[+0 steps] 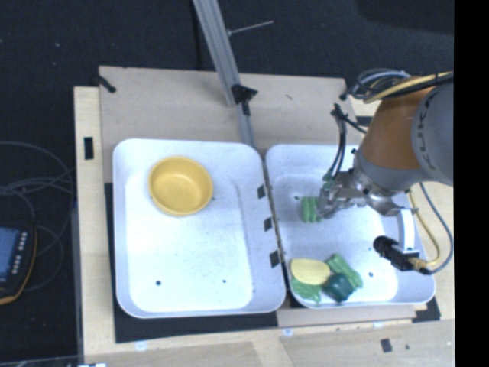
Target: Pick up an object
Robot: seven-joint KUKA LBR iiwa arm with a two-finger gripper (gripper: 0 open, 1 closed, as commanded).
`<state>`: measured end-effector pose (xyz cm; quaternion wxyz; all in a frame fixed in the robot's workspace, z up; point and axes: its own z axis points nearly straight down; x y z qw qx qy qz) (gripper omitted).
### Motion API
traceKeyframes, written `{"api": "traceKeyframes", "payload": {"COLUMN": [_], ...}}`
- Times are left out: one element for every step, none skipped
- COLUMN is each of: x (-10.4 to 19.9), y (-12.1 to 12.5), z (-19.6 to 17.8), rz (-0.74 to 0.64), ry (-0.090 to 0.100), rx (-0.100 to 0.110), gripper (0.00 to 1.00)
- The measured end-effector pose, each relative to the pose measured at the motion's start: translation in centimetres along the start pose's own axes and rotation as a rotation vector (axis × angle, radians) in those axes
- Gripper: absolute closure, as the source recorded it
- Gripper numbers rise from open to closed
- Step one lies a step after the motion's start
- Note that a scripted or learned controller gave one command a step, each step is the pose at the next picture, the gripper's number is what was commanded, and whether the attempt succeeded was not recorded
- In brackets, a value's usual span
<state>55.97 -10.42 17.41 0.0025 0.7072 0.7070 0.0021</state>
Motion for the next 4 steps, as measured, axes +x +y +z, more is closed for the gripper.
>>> {"api": "traceKeyframes", "payload": {"x": [0.0, 4.3, 9.4, 13.6], "y": [0.1, 1.9, 4.3, 5.3], "z": [-3.7, -5.1, -5.4, -5.5], "rz": [0.000, -0.004, -0.005, -0.003], "ry": [0.000, 0.001, 0.002, 0.001], "rx": [0.002, 0.005, 0.006, 0.006], "gripper": [1.00, 1.00, 1.00, 1.00]}}
